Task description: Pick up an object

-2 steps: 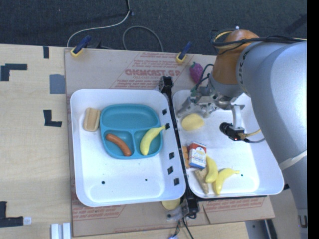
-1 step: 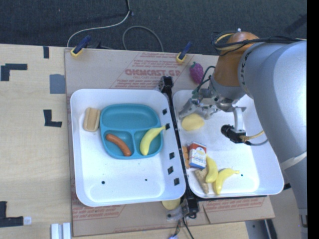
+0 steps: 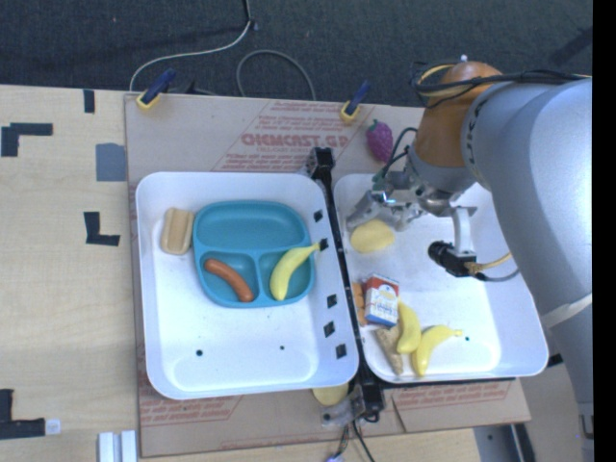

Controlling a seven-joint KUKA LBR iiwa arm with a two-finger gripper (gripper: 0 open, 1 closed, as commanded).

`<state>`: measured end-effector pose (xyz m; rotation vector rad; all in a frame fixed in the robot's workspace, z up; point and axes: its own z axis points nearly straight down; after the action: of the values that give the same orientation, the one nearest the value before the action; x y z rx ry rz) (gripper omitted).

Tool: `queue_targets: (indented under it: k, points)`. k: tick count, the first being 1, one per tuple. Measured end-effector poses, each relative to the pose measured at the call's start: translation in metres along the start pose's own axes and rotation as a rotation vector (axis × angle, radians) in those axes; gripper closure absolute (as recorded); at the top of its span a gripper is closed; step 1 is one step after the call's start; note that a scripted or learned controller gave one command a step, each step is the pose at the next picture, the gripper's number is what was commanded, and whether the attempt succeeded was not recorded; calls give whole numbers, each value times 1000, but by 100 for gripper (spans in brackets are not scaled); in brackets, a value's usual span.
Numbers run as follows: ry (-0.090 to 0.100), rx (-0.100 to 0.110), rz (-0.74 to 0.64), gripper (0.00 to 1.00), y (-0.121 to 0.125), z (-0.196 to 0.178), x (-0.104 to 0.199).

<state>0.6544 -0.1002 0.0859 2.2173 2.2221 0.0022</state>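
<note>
My gripper (image 3: 383, 217) hangs low over the back left part of the right bin (image 3: 510, 301), its fingers spread open. Just below and in front of the fingertips lies a pale yellow lemon-like fruit (image 3: 372, 237); nothing sits between the fingers. Toward the front of the same bin lie a small red, white and blue carton (image 3: 382, 300), two yellow bananas (image 3: 422, 336) and a tan cone-shaped piece (image 3: 388, 348).
The left bin (image 3: 168, 354) holds a blue divided tray (image 3: 248, 227) with a sausage (image 3: 229, 279) and a banana (image 3: 290, 269), and a tan bun (image 3: 176, 230) beside it. A purple grape bunch (image 3: 379, 140) lies on the board behind the right bin.
</note>
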Motion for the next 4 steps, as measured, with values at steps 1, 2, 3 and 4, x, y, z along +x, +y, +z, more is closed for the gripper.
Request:
queue_targets:
  k: [1,2,3,4]
  points:
    - [-2,-1,1,0,-10,0,4]
    - [-2,-2,2,100,-9,-11,4]
    - [1,-3,0,100,-46,-105,21]
    - [1,4,1,0,-46,-98,20]
